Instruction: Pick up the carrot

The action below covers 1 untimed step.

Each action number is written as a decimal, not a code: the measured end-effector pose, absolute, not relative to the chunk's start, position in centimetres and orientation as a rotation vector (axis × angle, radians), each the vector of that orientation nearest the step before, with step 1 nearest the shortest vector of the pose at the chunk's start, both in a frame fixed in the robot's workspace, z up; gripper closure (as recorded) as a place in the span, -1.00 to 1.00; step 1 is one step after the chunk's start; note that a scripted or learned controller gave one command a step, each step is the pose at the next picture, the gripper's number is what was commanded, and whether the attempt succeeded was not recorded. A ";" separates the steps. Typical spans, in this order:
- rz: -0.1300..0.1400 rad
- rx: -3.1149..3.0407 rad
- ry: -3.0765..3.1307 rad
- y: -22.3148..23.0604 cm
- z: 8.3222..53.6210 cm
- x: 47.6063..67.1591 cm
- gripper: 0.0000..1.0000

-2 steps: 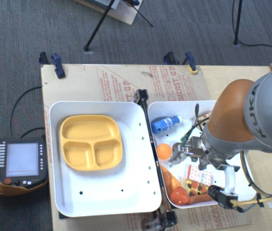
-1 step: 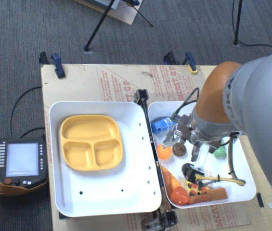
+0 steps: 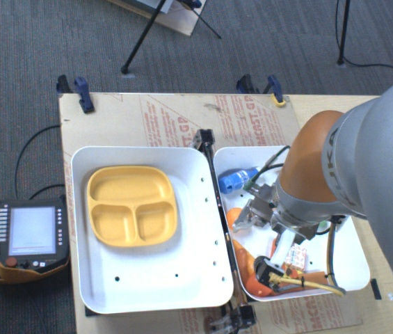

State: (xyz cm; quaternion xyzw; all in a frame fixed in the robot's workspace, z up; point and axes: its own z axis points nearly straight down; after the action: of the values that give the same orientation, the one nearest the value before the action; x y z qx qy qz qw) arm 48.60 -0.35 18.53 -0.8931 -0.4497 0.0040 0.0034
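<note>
The carrot [image 3: 250, 273] looks like the long orange shape lying in the front left corner of the right bin [image 3: 355, 259], partly hidden by robot parts. A second orange piece [image 3: 233, 218] shows by the bin's left wall; I cannot tell what it is. My gripper [image 3: 249, 213] hangs low over the left half of the right bin, right beside that orange piece and behind the carrot. The wrist hides most of the bin's middle.
A blue bottle-like object [image 3: 235, 180] lies at the back left of the right bin. A small pink and white packet [image 3: 295, 258] lies near its front. The left bin [image 3: 99, 284] holds a yellow divided plate [image 3: 133, 205]. A teach pendant [image 3: 28, 238] sits left of the bench.
</note>
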 end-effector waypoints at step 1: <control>0.014 -2.868 -1.261 1.0 18.5 47.4 -1.00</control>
State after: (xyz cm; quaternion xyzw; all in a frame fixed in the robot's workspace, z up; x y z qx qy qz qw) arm 47.43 1.04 18.50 -0.9154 -0.4026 0.0046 0.0043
